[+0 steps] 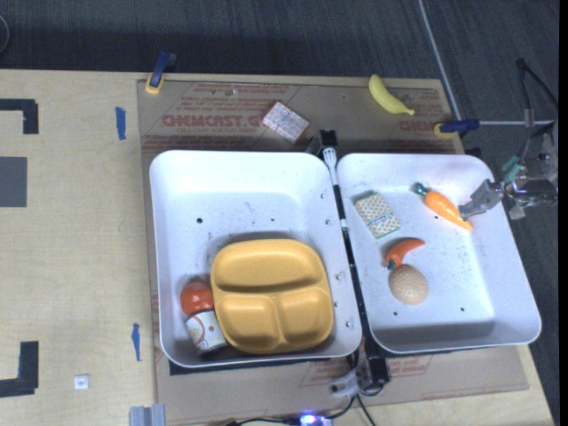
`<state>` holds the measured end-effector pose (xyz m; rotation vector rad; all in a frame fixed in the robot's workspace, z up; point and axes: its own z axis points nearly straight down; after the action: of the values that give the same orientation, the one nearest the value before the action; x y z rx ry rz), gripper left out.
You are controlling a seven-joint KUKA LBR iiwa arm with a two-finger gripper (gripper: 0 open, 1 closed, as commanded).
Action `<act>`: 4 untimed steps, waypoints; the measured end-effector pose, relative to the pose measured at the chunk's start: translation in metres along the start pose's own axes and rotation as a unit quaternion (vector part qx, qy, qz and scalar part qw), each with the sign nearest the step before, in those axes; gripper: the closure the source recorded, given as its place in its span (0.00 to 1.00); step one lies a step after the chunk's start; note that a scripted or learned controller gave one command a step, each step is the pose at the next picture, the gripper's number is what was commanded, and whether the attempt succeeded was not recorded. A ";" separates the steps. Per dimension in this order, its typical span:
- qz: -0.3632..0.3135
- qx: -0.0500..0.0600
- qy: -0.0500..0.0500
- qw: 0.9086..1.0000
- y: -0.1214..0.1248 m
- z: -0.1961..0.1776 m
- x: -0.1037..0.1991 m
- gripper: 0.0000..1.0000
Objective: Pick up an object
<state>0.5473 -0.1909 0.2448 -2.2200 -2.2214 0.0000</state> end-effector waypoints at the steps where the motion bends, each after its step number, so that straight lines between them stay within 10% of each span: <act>1: 0.000 -0.002 -0.001 1.000 -0.051 0.159 0.014 0.00; 3: 0.007 -0.012 -0.012 1.000 -0.063 0.153 0.086 0.00; 4: 0.000 -0.006 -0.001 1.000 -0.064 0.149 0.099 1.00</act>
<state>0.4830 -0.0920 0.0964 -2.2285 -2.2280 -0.0106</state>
